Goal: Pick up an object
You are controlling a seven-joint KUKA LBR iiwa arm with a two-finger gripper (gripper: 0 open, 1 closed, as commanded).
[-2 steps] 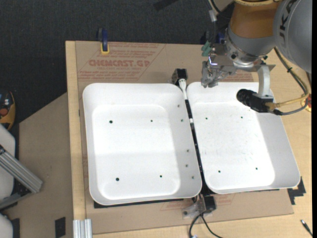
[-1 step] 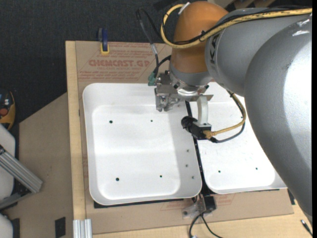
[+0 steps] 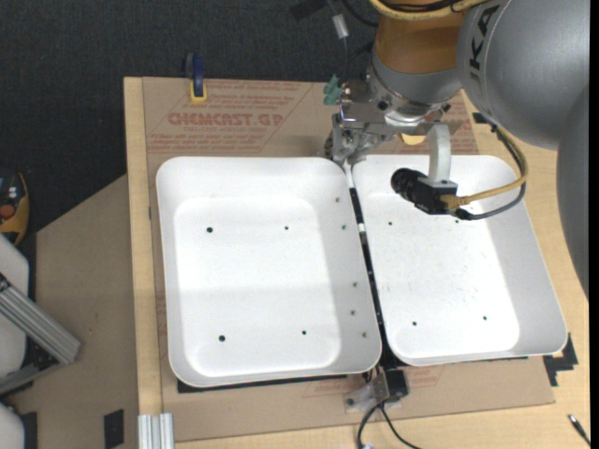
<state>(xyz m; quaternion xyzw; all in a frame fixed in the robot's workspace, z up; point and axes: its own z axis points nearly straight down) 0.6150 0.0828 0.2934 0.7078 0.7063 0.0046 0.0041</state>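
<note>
Camera view: the two-finger metal pincer (image 3: 347, 150) hangs at the far end of the seam where the two bins meet, low over their rims. Its tip is small and crowded by the wrist hardware above it, so I cannot tell whether it is open or closed, nor whether anything sits in it. Where the object to be picked up lies cannot be told from this view either.

To the left of the pincer and nearer the camera spreads the shallow white plastic left bin (image 3: 165, 187), its floor marked by small dark dots. To the right of the pincer lies the shallow white plastic right bin (image 3: 552, 324), touching the left one along the seam.

Straight above the pincer rises the wrist with the orange band (image 3: 421, 21), and beyond it, to the right, the bulky grey arm (image 3: 538, 59). Just right of the pincer a black cylindrical device (image 3: 416, 191) hangs on a white bracket over the right bin, with a tan cable (image 3: 498, 195) looping away from it.

Behind and left of the pincer the brown cardboard sheet with red lettering (image 3: 234, 112) lies under both bins. Far to the left of the pincer, a blue-and-yellow clamp (image 3: 196, 79) grips the sheet's far edge.
</note>
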